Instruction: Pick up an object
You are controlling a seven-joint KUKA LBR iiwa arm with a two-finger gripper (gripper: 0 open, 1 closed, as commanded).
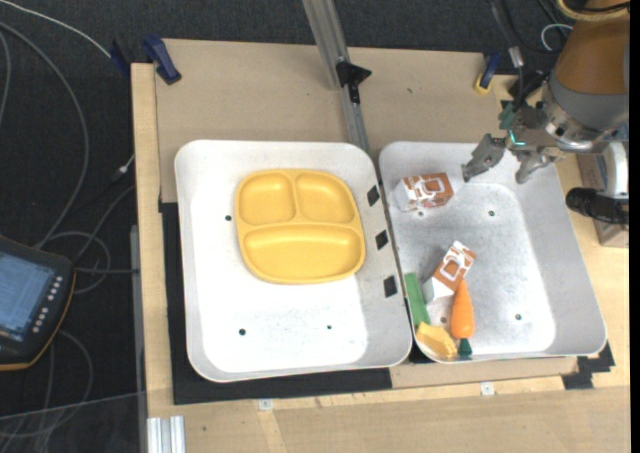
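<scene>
Two cartons lie in the right bin; the nearer carton sits just left of the open, empty gripper. Descending from here could land beside it, or nudge it against the wall.

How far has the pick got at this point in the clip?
Nothing looks picked yet. The gripper sits over the far end of the right bin, fingers spread with nothing between them. The carton lies nearest it; a second carton, carrot and green piece lie at the near corner. Left: descend, close, lift.
</scene>
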